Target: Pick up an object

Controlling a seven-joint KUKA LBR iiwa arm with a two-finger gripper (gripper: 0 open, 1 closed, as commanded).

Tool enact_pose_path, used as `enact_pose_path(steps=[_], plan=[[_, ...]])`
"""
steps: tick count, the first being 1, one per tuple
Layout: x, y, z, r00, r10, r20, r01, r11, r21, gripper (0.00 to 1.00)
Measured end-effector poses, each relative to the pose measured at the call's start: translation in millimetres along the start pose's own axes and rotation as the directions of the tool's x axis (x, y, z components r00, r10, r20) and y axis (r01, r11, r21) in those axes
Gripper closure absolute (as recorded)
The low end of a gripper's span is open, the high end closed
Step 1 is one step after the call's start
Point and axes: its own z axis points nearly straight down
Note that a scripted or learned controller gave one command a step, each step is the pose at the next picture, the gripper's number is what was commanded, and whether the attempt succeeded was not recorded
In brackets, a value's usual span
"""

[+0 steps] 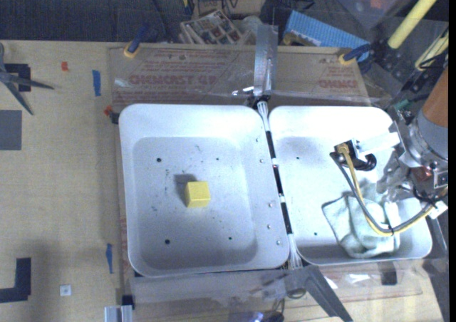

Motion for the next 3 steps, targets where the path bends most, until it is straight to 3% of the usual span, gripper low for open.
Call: enact_pose_path(steps=[1,2,3], plan=[[1,-7,21,0.993,-0.122,0.001,0.122,0.993,0.002,1.00],[9,-5,120,1.000,0.001,0.002,-0.001,1.000,0.002,1.00],[22,-9,-2,0.994,-0.105,0.000,0.105,0.994,0.000,1.00]])
